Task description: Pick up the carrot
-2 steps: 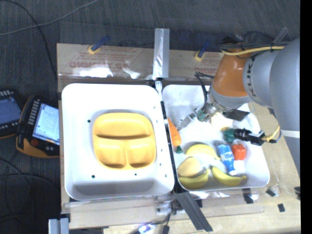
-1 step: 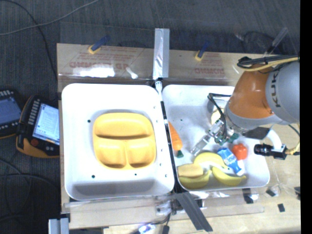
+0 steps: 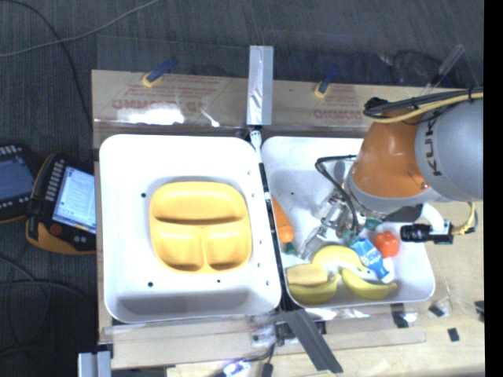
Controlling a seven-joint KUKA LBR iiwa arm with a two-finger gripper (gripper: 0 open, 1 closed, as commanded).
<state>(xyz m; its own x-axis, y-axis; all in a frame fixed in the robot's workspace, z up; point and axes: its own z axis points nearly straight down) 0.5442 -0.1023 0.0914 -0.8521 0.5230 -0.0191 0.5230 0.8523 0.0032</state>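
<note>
An orange carrot (image 3: 283, 224) with a green end lies along the left wall of the right bin (image 3: 292, 170), next to the divider. My gripper (image 3: 328, 225) hangs low in that bin, a little to the right of the carrot and just above the bananas. Its metal fingers (image 3: 324, 228) stand slightly apart with nothing between them. The carrot lies apart from the gripper.
Yellow bananas (image 3: 339, 272), a blue-and-white carton (image 3: 371, 260) and a small red object (image 3: 387, 243) crowd the front of the right bin. A yellow divided tray (image 3: 201, 225) sits in the left bin (image 3: 126, 210). The arm's orange band (image 3: 389, 159) overhangs the right bin's far side.
</note>
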